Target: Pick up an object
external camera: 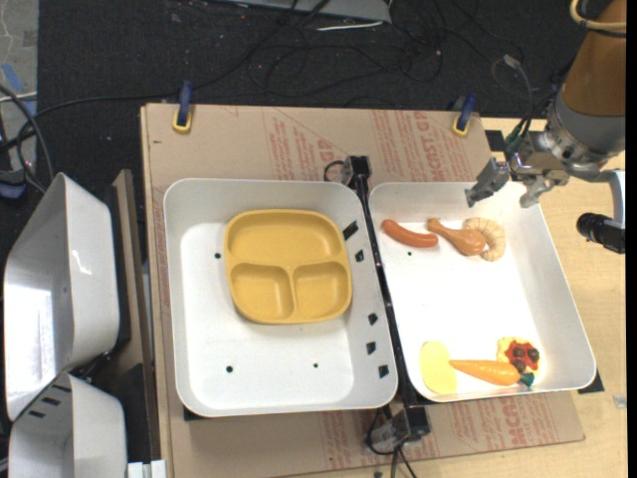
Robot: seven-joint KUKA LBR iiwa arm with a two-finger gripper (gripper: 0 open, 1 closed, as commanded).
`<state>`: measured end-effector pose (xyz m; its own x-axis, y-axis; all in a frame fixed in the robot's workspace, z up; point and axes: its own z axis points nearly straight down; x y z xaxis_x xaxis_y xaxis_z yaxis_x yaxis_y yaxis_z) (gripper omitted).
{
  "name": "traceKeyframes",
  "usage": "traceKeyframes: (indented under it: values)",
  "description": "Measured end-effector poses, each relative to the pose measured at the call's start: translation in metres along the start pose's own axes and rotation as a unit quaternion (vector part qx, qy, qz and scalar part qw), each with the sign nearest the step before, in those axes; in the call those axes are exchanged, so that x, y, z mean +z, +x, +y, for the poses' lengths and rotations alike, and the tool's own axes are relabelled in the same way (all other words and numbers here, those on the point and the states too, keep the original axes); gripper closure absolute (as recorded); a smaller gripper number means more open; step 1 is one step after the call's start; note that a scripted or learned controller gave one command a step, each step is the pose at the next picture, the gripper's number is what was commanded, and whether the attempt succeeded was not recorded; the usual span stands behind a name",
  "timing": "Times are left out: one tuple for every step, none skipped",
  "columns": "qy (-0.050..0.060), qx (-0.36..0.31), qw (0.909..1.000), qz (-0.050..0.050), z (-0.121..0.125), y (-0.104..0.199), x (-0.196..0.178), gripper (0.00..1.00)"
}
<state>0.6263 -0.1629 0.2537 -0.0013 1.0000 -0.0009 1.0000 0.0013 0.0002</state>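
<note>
Jaws [508,181] spread open, holding nothing, above right bin [557,267] back rim. Chicken leg [468,235] lies just below, beside sausage [408,234]. Drop straight, centre over drumstick's thick end, then close.

We count two shallow white bins, a left bin [199,366] and a right bin [557,297], and one yellow divided plate [289,265] with three compartments. Among the toy foods we count one sausage [408,233], one chicken drumstick [456,235], one shrimp [490,237], one carrot [485,370], one pale yellow piece [436,365], and one small red and yellow item [520,353] that may be a pizza slice. Two yellow clamps, one at the left [182,119] and one at the right [463,121], complete the count.
</note>
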Motion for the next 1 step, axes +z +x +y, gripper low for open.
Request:
traceKeyframes:
  values:
    - [0.003, 0.001, 1.0000, 0.001, -0.0051, 0.0087, 0.0588, 0.00]
